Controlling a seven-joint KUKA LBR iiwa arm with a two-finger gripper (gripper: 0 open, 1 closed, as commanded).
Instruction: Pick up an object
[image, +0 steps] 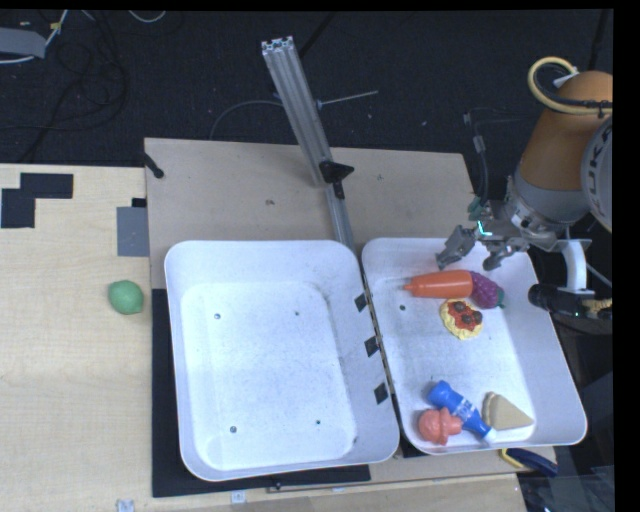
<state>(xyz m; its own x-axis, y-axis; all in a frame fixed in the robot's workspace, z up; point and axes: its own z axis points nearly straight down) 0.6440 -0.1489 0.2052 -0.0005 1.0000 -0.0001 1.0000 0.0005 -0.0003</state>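
My gripper (474, 250) hangs over the far edge of the right bin (545, 345), fingers spread open with nothing between them. Just below it lies an orange carrot (440, 285) with a purple piece (486, 291) at its right end. A yellow and red toy (462, 319) sits right under the carrot. Near the bin's front edge rest a blue object (459, 405), a red-orange lump (435, 426) and a tan wedge (506, 411).
The left bin (265, 360) sits beside the right one, joined by black clips. A green ball (126, 297) lies on the bench at the left. A metal rail (305, 115) slants up behind the bins.
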